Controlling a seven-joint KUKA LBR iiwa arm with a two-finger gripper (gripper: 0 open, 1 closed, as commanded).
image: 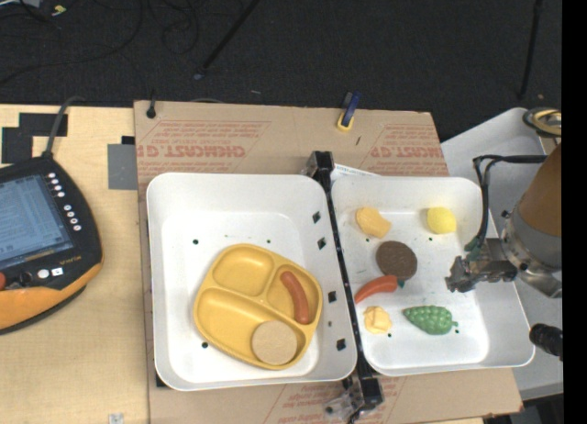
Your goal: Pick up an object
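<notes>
Over at the right rim of the right bin (500,358), the claw (461,277) hangs low, its dark fingers reaching leftward from the wrist, nothing visibly caught between them — whether they are spread or pressed together I cannot tell. Behind it the grey wrist runs off to the right, with the orange band of the arm (556,197) rising above it near the picture's edge, so the arm comes in nearly level from the right and bends upward.

Nearest the claw, just below and to its left, lies a green bumpy toy (429,319), its long axis running left to right, slightly tapered toward the right. Left of the claw sits a round brown disc (396,259), flat on the bin floor. Touching the disc's lower left edge is a red chili pepper (375,288), lying aslant — its long axis rises from lower left to upper right, with the green stem at the upper right end. Below it is a small yellow piece (378,320). Farther up are an orange-yellow lump (372,222) and, near the far right corner, a yellow lemon-like piece (441,220).

The left bin (174,220) holds a yellow divided tray (240,271) with a sausage (296,295) lying upper left to lower right and a tan round patty (274,343). On the counter's left end rests an orange-edged control tablet (41,239).
</notes>
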